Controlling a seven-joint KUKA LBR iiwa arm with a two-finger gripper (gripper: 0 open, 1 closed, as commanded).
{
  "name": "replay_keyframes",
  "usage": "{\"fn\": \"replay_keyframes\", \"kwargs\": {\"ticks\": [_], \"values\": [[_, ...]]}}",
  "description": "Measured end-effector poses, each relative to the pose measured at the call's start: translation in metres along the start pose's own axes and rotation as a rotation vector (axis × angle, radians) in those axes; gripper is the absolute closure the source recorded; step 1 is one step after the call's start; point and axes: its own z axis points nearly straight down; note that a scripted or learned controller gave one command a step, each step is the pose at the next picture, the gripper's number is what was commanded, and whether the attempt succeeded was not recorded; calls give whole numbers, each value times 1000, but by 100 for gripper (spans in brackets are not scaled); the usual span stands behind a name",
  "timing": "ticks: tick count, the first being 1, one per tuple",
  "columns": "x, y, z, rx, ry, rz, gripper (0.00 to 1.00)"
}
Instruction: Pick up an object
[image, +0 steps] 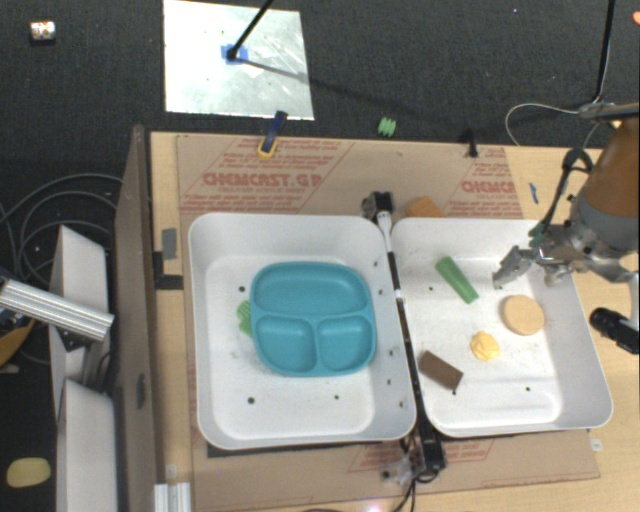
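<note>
**Gripper open over right bin, nothing between fingers**

Nearest the camera: brown block (440, 371), lying tilted by the right bin's (580, 400) near-left corner, close to the divider between the two bins. Just beyond it, toward the bin's middle, small yellow lump (485, 346); shape too small to make out. Farther toward the right edge, round tan disc (523, 315), flat on the bin floor. Near the far-left part of the same bin, green stick (457, 279), lying at a slant.

Gripper (527, 261) hanging over the right bin's far-right part, fingers spread apart, holding nothing. Tan disc just on the near side of the fingertips, apart from them; green stick off to the left of them, near but not touching. Arm (612, 215) cut off at the right edge of the view, only wrist and part of the body showing.

Left bin (215, 400): blue divided tray (312, 318) in the middle, three compartments. Green thing (243, 316) peeking from under the tray's left edge, mostly hidden, not identifiable. Orange-brown thing (424, 208) behind the right bin's far-left rim, partly hidden by the rim.
</note>
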Motion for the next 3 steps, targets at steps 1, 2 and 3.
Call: {"fn": "replay_keyframes", "kwargs": {"ticks": [1, 2, 3], "values": [[47, 46, 102, 3, 3, -7, 0], [26, 72, 115, -3, 0, -3, 0], [27, 72, 103, -4, 0, -5, 100]]}}
